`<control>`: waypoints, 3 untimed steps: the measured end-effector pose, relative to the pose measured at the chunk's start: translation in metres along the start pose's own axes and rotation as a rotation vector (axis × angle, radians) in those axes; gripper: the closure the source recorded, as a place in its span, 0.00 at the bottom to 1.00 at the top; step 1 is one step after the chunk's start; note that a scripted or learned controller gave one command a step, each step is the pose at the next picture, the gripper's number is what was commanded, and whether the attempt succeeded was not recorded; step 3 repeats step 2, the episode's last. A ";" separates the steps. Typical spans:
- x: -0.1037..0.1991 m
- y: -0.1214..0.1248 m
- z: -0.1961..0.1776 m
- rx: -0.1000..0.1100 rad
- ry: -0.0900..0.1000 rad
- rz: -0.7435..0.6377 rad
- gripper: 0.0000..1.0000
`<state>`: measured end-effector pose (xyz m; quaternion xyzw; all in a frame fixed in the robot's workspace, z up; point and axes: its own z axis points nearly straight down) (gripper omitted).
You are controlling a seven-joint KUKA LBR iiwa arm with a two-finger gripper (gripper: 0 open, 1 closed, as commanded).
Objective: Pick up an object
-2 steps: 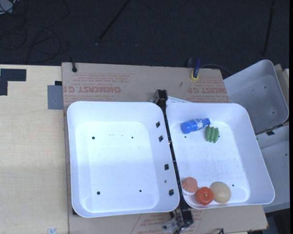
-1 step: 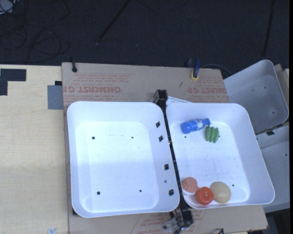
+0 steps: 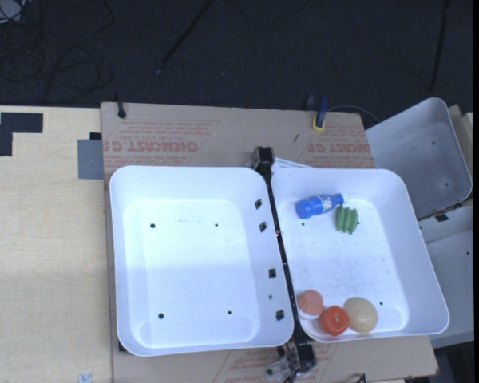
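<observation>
**Operator:** Which object is the best candidate for the pick?

**Technician:** The blue bottle. It lies on its side in the far part of the right bin, cap end toward the ribbed green piece just beside it. There is bare floor along both of its long flanks.

**Operator:** Recommended approach?

**Technician:** Descend vertically over the middle of the body. Set the closing axis across the bottle's narrow width, not along its length. A round body is likely to roll, so centre before closing. Keep clear of the green piece.

**Operator:** Alternatives?

**Technician:** A red-orange round item, a pale ball and a pinkish disc sit bunched at the near wall, touching or nearly so. Wall and neighbours leave little room there, so the risk of a miss is higher.

**Operator:** Pincer state?

**Technician:** Cannot be told from this view. Nothing is lifted; every object rests on the bin floor.

**Operator:** The left bin?

**Technician:** Not needed for this step.
</observation>
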<state>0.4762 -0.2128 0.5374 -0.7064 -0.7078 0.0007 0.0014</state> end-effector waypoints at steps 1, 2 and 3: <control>0.000 0.000 0.000 0.000 0.000 0.000 1.00; 0.000 0.000 0.000 0.000 0.000 0.000 1.00; 0.000 0.000 0.000 0.000 0.000 0.000 1.00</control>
